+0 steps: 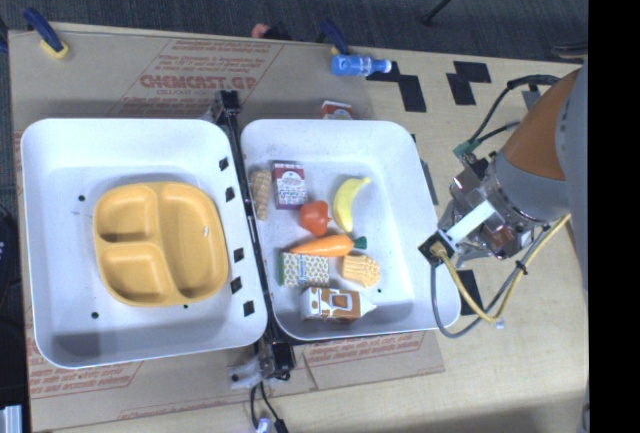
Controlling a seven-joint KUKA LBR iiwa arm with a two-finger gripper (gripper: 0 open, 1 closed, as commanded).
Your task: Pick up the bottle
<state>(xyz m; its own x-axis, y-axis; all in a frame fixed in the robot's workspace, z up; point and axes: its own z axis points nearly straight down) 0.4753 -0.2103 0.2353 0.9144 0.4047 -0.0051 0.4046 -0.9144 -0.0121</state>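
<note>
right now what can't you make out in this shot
- gripper, camera view: the wrist body and cables cover the fingers, so open or shut is unreadable.
- bottle, camera view: too small and blurred to read its label; it lies outside the bins.
- arm, camera view: cut off at the right edge.
- small boxes in the right bin: print too small to read.

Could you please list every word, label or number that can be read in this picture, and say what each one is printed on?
"CHEMCAST GP", red, blurred, a likely reading: on the brown paper sheet behind the bins.
Smaller red lines below it: too blurred to read.
Small red box, green-patterned packet and brown-and-white carton in the right white bin: printing too small to read.
</note>
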